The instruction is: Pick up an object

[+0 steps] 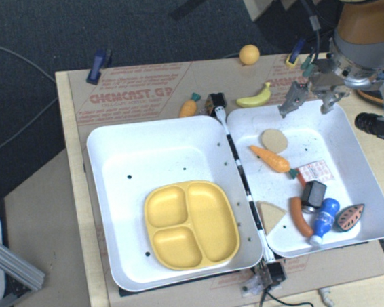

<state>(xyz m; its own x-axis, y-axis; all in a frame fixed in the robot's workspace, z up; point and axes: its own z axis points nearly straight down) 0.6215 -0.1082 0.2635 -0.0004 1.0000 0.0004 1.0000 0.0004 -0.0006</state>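
Jaws wide apart, nothing between them: gripper (308, 103) poised over the far rim of the right bin (364, 165), probably high enough to clear everything before a descent.

From the left, then. One blue clip (98, 67) at the far corner of the cardboard sheet (87, 194), likely pinning it down; a second blue clip (295, 53) further right, same job by the look of it. Two bins in all. In the left bin (110, 158), one yellow plate (191, 223) with three wells, flat and alone, so a poor target. Beyond the bins, out of play: one small orange piece (188, 107), one black piece (215, 102), one banana (254, 96), one orange ball (250, 55).

In the right bin, eight loose things, mostly spread apart, presumably for easy grasping: one tan wedge (270, 215), one carrot (271, 157), one beige disc (273, 140), one sausage (299, 216), one black block (313, 193), one red-and-white packet (313, 171), one blue bottle (324, 219), one brown shell-like piece (349, 217). Block, sausage and bottle crowded together, touching or nearly. Disc and carrot nearest the gripper, with room around them; probably the simplest picks.
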